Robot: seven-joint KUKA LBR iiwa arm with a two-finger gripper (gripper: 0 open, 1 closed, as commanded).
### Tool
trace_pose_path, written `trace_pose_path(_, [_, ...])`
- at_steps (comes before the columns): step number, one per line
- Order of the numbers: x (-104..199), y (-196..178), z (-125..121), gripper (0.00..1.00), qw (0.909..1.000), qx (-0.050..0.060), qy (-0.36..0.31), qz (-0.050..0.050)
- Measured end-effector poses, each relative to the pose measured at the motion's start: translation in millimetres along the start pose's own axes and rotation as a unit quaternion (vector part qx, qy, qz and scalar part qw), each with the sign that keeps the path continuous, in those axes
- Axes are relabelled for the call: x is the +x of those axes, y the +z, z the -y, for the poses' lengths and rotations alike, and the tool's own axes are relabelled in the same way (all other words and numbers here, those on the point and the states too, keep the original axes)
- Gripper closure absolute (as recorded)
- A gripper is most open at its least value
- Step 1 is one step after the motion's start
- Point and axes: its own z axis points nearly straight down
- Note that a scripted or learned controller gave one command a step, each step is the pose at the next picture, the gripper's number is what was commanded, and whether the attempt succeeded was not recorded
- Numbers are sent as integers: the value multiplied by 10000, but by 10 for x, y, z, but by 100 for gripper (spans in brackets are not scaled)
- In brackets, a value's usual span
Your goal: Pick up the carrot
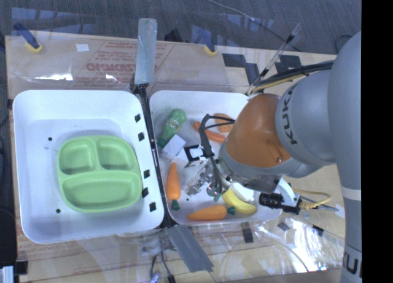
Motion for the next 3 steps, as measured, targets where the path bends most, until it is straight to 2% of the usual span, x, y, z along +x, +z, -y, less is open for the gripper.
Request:
trace_pose_path(1, [24,197,-5,100,9999,16,104,-28])
trace_pose_path(2, [4,189,6,100,9903,2,1393,2])
trace_pose_path(3, [0,93,-2,100,9907,-4,1364,7])
